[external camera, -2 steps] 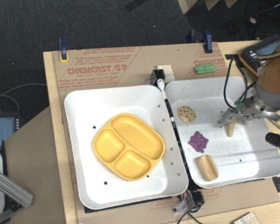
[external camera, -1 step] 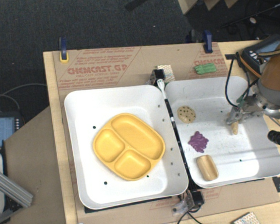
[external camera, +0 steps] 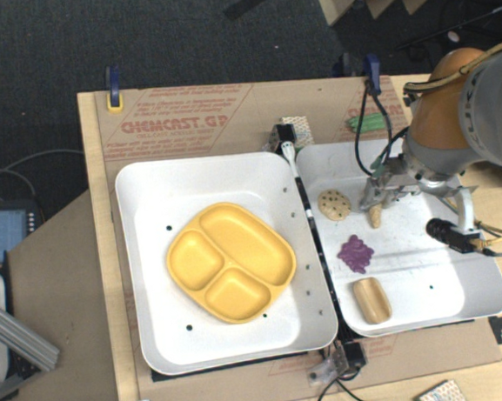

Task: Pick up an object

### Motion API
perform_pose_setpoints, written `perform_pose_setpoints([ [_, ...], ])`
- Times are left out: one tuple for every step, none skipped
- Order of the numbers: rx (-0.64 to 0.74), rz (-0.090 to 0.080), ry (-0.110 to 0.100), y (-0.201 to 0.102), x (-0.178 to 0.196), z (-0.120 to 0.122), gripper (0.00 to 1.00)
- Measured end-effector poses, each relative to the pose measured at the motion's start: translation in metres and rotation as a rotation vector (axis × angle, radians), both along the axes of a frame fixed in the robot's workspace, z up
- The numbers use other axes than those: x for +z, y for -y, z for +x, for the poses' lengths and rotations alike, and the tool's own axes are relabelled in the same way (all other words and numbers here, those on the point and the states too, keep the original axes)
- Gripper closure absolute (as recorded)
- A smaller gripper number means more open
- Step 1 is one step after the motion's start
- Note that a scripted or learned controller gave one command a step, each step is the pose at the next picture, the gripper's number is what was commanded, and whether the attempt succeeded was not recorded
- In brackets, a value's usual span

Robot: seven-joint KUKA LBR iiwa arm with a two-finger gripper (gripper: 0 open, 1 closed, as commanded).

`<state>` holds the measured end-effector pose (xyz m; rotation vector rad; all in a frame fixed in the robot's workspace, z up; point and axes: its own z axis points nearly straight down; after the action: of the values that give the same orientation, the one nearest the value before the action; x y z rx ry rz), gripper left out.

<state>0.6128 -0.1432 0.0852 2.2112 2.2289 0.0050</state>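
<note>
The right bin (external camera: 478, 302) holds several small items. A round speckled cookie (external camera: 332, 203) lies near its left wall. Below it sits a purple grape cluster (external camera: 355, 252), and a tan bread-like loaf (external camera: 372, 300) lies near the front edge. My gripper (external camera: 375, 202) hangs low over the upper middle of this bin, just right of the cookie. A small tan piece (external camera: 375, 218) shows right at its lower tip; whether it is held is unclear. The grey arm with its orange band (external camera: 440, 113) comes in from the right.
The left bin (external camera: 142, 248) holds a yellow plate (external camera: 230, 261) with three compartments. A ridge (external camera: 311, 234) divides the two bins. Cardboard (external camera: 183, 118) lies behind them, with clamps and cables along the back edge.
</note>
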Motion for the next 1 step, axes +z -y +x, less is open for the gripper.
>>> perform_pose_setpoints([
  [0.0, 0.001, 0.006, -0.0772, 0.1064, -0.0346, 1.0],
])
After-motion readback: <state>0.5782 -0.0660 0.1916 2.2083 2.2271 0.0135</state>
